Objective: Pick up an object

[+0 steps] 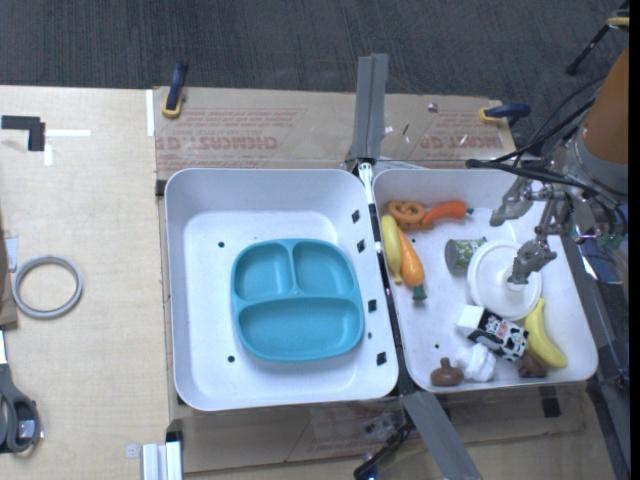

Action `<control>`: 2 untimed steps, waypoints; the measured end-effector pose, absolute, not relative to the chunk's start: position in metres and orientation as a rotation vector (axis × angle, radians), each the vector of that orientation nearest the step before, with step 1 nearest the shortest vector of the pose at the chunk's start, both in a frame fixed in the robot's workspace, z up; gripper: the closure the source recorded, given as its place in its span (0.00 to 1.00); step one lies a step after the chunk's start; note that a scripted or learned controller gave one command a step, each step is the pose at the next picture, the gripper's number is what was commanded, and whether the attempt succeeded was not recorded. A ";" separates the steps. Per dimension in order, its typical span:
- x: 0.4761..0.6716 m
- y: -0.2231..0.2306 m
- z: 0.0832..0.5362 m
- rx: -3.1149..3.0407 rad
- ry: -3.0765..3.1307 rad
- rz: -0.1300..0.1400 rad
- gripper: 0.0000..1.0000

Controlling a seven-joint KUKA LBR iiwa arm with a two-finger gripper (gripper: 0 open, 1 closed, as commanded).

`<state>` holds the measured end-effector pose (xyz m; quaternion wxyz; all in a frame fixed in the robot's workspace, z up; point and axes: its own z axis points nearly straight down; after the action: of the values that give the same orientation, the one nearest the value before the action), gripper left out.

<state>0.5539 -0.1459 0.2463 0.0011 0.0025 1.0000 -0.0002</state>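
From the overhead camera, my tool [527, 236] hangs over the right-hand white bin [585, 313], reaching in from three o'clock. One finger tip sits near the bin's back wall, the other lower down above a round white plastic lid [497, 276]; they stand well apart, nothing between them, so I call the tool wide and holding nothing.

Under me the bin is crowded. At five o'clock from the lid lies a yellow toy banana [545, 336], and just beside it a black-and-white cow-patterned block [505, 334]. At nine o'clock from the lid, a yellow and orange toy vegetable pair [402, 252] lies along the bin's left wall. At eleven o'clock, an orange toy carrot [443, 211] rests beside an orange pretzel-shaped piece [406, 211].

The left-hand white bin [195, 298] holds a teal plastic divided plate [297, 299], lying flat in its middle.

On the pale wooden tabletop [80, 218], at nine o'clock, lies a grey ring of tape [45, 286].
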 end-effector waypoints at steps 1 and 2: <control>0.489 -0.158 0.119 -0.213 3.134 0.000 0.00; 0.546 -0.109 0.092 -0.368 3.117 0.001 0.00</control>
<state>0.5456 -0.1095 0.0919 0.0015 -0.1173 0.9931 0.0003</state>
